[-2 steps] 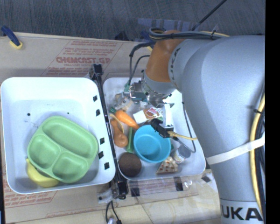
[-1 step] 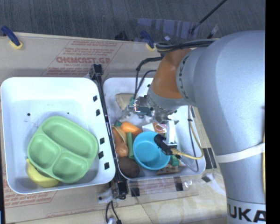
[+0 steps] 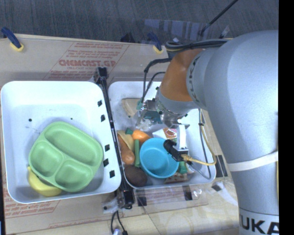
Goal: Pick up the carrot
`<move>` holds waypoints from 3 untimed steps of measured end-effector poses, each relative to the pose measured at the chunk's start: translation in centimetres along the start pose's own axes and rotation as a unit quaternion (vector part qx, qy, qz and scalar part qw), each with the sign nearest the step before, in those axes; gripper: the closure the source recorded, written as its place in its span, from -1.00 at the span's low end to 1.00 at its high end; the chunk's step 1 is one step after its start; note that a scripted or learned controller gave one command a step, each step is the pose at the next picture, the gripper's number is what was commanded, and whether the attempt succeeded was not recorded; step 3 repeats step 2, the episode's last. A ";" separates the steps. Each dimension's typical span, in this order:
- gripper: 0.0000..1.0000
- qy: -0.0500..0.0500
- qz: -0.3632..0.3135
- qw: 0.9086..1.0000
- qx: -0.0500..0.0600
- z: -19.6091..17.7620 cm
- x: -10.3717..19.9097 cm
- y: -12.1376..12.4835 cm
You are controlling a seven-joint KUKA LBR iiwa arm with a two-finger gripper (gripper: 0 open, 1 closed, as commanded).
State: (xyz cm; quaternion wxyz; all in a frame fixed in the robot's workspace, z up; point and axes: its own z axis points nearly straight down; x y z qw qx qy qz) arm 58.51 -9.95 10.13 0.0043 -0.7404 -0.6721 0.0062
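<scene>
The carrot point(image 3: 128, 154) lies in the right bin point(image 3: 116, 93), against its left wall, long axis running near-to-far along that wall; which end is the tip is unclear. Beside it sit a blue bowl point(image 3: 158, 158), a dark brown rounded item point(image 3: 135, 176) and a small orange piece point(image 3: 140, 135). The gripper point(image 3: 148, 112) hangs over the bin's middle, apart from the carrot. The left bin point(image 3: 10, 94) holds a green divided tray point(image 3: 66, 155) resting on a yellow object point(image 3: 40, 186).
</scene>
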 end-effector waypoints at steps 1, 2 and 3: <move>1.00 0.002 -0.099 0.995 -0.003 1.2 -2.2 -8.9; 1.00 0.002 -0.039 0.999 -0.006 -9.2 6.2 -9.1; 1.00 0.002 -0.039 0.999 -0.006 -9.2 6.2 -9.1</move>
